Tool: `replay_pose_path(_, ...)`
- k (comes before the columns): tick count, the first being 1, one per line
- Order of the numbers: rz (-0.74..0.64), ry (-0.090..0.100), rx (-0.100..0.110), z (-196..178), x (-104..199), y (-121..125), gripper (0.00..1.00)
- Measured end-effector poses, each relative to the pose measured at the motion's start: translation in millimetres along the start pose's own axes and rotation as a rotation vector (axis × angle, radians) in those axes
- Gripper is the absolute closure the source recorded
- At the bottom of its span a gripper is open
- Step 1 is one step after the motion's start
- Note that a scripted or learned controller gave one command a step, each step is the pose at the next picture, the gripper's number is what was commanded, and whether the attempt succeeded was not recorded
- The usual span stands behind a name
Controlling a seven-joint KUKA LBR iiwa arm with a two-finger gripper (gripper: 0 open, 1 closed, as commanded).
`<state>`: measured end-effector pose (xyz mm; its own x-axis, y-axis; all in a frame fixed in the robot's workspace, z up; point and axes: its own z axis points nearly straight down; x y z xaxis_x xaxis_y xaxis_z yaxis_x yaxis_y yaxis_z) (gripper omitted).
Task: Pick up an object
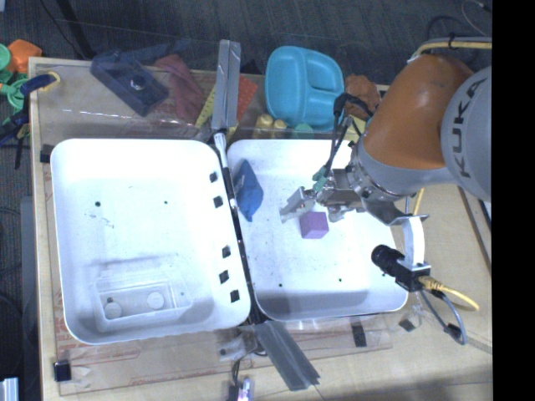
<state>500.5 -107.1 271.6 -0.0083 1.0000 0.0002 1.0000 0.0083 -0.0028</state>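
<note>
A small purple cube sits in the middle of the right bin. My gripper hangs directly over it, fingers spread to either side of the cube's top, and one grey finger points left. The fingers look apart and do not appear to be pressing the cube. A blue soft object lies against the right bin's left wall, well to the left of the gripper.
The left bin holds a clear plastic tray near its front. Behind the bins lie a turquoise container, a dark blue tool and reddish cloth. A grey divider runs between the bins.
</note>
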Motion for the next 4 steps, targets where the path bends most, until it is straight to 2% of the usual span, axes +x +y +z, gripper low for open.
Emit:
replay_pose_path(1, 0.164, -0.001, -0.001, 30, -50, 34, 0.0)
replay_pose_path(2, 0.16, 0.0, 0.003, 102, -90, 65, 0.0)
replay_pose_path(3, 0.1, -0.001, -0.001, 179, -97, 87, 0.0)
replay_pose_path(4, -0.073, 0.001, 0.001, 180, -88, 61, 0.0)
